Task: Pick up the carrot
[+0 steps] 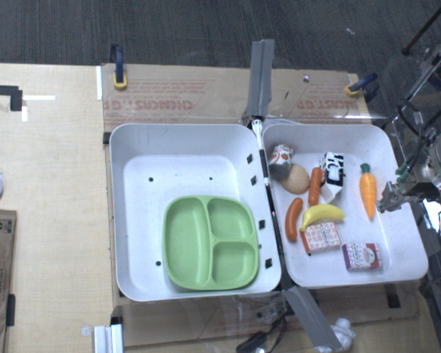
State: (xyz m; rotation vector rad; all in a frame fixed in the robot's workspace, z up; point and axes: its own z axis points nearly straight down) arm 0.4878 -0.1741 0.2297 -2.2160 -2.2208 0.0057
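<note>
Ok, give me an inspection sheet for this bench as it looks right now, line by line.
Surface: wooden bench bearing two white bins side by side.
Job's things: carrot lies near the right bin's right wall, green top pointing away.
Clutter: banana, two sausages, potato, can, cartons and packets in the right bin; green divided plate in the left bin.
Grippers: gripper just right of the carrot; nothing seen between its fingers.
Cables: dark cables at far right.
Surroundings: clamps, cardboard sheet, dark floor.
</note>
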